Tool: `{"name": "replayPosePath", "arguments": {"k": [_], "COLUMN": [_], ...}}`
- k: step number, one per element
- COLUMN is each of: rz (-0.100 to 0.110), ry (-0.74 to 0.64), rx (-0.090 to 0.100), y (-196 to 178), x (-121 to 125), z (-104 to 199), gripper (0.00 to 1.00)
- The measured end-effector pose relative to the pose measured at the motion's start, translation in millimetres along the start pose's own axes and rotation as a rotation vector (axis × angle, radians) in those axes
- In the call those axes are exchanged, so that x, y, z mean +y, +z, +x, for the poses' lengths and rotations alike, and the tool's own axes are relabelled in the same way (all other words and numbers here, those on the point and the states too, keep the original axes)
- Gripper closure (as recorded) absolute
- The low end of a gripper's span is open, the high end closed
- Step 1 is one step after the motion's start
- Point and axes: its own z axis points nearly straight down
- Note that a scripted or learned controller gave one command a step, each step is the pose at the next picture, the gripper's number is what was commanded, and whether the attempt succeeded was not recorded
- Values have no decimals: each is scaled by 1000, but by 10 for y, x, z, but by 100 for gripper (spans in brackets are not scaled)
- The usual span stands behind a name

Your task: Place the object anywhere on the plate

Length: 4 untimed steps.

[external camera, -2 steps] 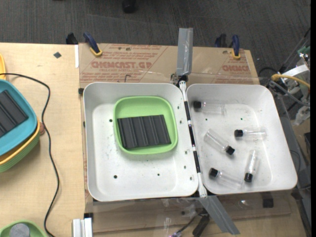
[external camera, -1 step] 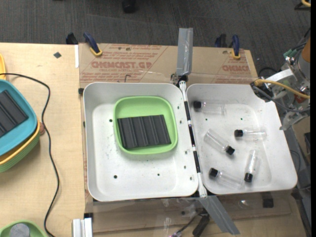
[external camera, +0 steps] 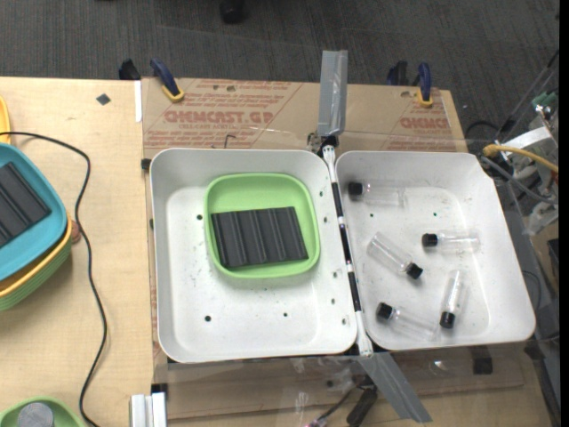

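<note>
Two white bins on cardboard, green plate in one, clear vials in the other.

The cardboard sheet [external camera: 293, 114] under the bins carries red print reading "CHEMCAST GP" on the far left, repeated in part on the far right. The left bin [external camera: 178, 318] holds a square green plate [external camera: 262, 196] with a dark ribbed insert [external camera: 260, 237], its ribs running near to far. The right bin [external camera: 498, 310] holds five clear vials with black caps: one [external camera: 373, 192] far left lying left-right, one [external camera: 449, 237] mid-right lying left-right, one [external camera: 396, 258] in the middle on a diagonal, one [external camera: 452, 299] near right pointing near-far, one [external camera: 400, 318] near left. Blue and yellow clamps [external camera: 165, 78] grip the cardboard's far edge. The gripper's state I cannot tell.
</note>
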Motion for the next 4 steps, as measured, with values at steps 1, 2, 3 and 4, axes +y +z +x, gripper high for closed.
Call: {"name": "replayPosePath", "arguments": {"k": [1,2,3,4], "rz": [1,2,1,2], "ry": [0,0,-1,-5], "rx": [1,0,0,1], "y": [-188,-181,-8,-65], "x": [106,80,46,-212], "z": [-118,-229,-259,-334], "gripper": [0,0,0,0]}}
